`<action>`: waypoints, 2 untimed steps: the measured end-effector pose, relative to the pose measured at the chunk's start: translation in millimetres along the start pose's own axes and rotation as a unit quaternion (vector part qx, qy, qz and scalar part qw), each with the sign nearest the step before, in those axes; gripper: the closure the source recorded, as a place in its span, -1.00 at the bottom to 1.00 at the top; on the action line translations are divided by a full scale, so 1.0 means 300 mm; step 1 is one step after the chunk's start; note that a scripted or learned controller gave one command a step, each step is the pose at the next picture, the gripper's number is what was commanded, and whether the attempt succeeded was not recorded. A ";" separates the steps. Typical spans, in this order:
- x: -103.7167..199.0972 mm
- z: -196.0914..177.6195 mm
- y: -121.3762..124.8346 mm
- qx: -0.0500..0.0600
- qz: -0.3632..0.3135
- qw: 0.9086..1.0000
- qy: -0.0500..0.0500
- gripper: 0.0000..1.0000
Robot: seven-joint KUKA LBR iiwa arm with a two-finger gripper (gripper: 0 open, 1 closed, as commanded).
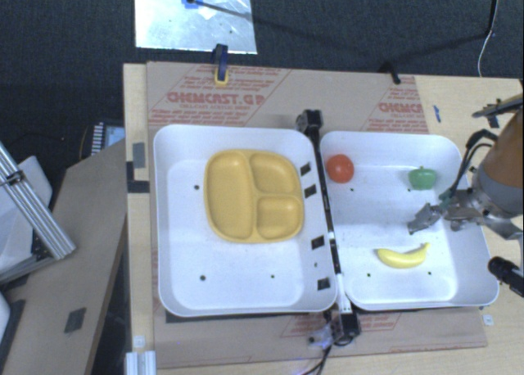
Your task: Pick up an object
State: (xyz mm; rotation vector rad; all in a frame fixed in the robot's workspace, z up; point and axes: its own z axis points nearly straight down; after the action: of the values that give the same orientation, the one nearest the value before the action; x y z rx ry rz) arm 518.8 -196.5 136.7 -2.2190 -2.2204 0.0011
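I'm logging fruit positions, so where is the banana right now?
The banana lies in the right bin, near its front edge, just below the gripper and apart from the tomato and green fruit at the back.

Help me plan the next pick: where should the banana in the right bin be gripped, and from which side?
Probably across the middle of the banana, coming straight down from above. It lies flat, curved and slender, apart from the bin's walls, so closing across its narrow width looks safest.
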 end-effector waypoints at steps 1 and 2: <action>-0.003 -0.043 0.004 -0.003 0.000 1.000 -0.001 1.00; -0.020 -0.193 0.022 -0.004 -0.001 1.000 -0.002 1.00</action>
State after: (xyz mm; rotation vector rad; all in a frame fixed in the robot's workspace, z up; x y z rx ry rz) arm 525.4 -202.6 194.5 -2.2216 -2.2296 -0.0037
